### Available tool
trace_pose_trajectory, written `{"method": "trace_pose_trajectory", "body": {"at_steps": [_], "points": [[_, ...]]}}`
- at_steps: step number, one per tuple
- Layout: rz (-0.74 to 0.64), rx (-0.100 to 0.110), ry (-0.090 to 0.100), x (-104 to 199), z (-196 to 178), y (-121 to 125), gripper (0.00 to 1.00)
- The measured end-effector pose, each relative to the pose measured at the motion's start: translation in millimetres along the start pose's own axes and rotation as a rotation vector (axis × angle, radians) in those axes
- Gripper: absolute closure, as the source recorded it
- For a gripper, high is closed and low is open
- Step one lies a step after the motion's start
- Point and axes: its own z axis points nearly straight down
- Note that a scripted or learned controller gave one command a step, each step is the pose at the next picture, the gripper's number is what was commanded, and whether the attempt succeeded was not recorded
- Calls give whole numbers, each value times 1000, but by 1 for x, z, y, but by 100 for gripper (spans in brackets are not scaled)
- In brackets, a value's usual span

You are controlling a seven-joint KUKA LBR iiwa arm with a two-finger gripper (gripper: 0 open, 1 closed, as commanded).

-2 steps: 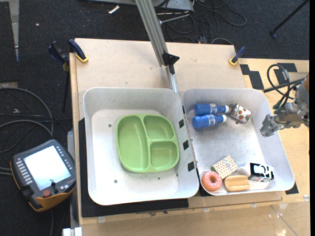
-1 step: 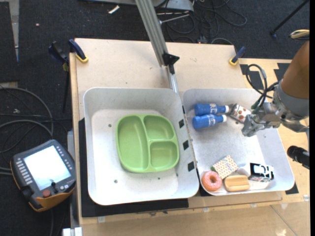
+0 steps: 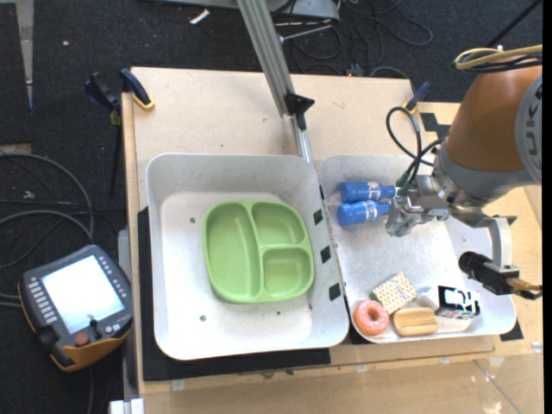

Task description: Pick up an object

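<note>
So the bench carries two white bins. The left bin holds a green divided plate. The right bin has the arm low over it, gripper right beside two blue bottles near the divider. Can't tell how it's set. They look light, stiff and slick; I'd grab one across its middle. Donut sits up front.

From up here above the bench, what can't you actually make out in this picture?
- The gripper by the blue bottles: the wrist's bulk and cables crowd it, so contact is unclear.
- The arm: cut off by the right edge.
- The black and white item in the right bin: too small to identify.
- The patterned block near the donut: print too small to read.
</note>
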Motion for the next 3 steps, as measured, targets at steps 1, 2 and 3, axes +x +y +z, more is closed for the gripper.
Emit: {"method": "trace_pose_trajectory", "body": {"at_steps": [1,2,3], "points": [[0,-1,0,57,-7,1,100],[1,2,-1,116,6,3,100],[1,0,-1,169,13,22,100]]}}
